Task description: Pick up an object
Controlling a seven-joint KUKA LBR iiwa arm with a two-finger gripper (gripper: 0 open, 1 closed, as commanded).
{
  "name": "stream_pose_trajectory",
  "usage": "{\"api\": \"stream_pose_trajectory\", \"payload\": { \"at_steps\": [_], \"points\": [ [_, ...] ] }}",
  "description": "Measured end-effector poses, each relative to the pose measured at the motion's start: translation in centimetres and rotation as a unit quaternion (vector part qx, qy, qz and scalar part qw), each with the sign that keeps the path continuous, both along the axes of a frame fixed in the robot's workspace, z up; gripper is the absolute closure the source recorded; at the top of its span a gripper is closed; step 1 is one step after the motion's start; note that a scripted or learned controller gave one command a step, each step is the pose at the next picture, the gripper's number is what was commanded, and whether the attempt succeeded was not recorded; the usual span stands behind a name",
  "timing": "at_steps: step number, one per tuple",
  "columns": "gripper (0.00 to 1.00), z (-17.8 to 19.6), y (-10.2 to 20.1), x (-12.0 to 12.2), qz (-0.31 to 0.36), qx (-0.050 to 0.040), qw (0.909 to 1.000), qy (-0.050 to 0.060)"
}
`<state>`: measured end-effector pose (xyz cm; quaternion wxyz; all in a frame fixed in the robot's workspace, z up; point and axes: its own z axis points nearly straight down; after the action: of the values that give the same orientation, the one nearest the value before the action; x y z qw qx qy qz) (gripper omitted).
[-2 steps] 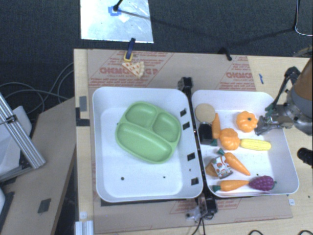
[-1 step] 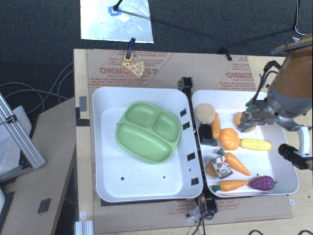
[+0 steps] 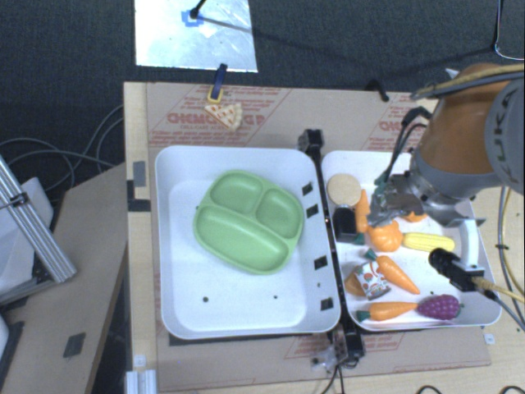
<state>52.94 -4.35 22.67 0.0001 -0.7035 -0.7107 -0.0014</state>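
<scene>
The right bin [image 3: 476, 314] holds several toy foods. Among them are a round tan bun [image 3: 344, 190], a black block [image 3: 345, 222], an orange fruit [image 3: 386, 237], a yellow corn cob [image 3: 427, 240], a carrot [image 3: 399, 274], a small printed carton [image 3: 373, 282], a second carrot [image 3: 390, 309] and purple grapes [image 3: 440, 306]. My gripper [image 3: 379, 210] hangs low over the bin's upper middle, just above the orange fruit and right of the bun and the black block. An orange piece [image 3: 363, 208] shows at its left side. The wrist hides what lies under it.
The left bin [image 3: 176, 286] carries a green divided plate [image 3: 248, 220]. A black divider with clips [image 3: 321, 220] runs between the bins. The arm's grey and orange body [image 3: 467, 138] covers the right bin's upper right corner. A shiny sheet [image 3: 195, 23] lies behind the bench.
</scene>
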Motion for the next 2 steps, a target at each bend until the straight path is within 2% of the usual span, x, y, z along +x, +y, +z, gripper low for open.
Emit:
{"api": "stream_pose_trajectory", "payload": {
  "at_steps": [1, 2],
  "points": [
    [1.0, -0.3, 6.1, 0.8, 0.0, 0.0001, 1.0, 0.0],
    [1.0, -1.3, 11.5, 0.2, 0.0, 0.0, 1.0, 0.001]
  ]
}}
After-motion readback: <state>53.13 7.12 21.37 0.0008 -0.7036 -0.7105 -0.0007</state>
